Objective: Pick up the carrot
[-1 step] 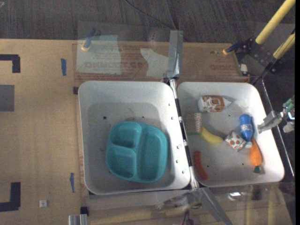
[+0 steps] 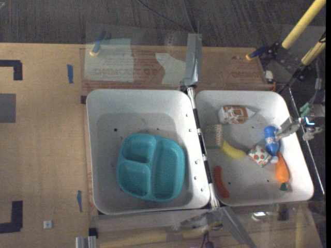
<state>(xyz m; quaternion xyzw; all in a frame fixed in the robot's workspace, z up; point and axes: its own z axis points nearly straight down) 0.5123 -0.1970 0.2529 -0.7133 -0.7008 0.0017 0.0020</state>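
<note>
Well, our carrot (image 2: 281, 171) lies in the right bin (image 2: 297, 192), tight against its right wall and toward the near corner, its green tip pointing at the front edge. That placement is the first thing that could hurt us: a finger coming down on the wall side has little room and could land on the rim or scrape the slope, tipping the carrot away.

Just above it stands a blue bottle (image 2: 270, 140), with a small red-and-white carton (image 2: 259, 155) touching the bottle's lower left. Both sit close to the carrot's upper end, so a descent aimed a little too far back would likely close on the bottle or nudge the carton instead.

Further left we see a banana (image 2: 232, 150), a red sausage-like piece (image 2: 221, 182) near the divider, and a larger carton (image 2: 235, 113) at the back; these are well apart and should not interfere.

The gripper (image 2: 292, 127) appears at the bin's right edge, near the top of the bottle. We cannot tell from this view how it is set, and nothing is seen caught in it.

Beyond, the left bin (image 2: 103, 112) holds a teal divided tray (image 2: 151, 167), out of play.

We judge the main risk to be a mis-aimed grasp: bottle taken for carrot, or the carrot slipping along the wall as smooth, tapered things tend to.
</note>
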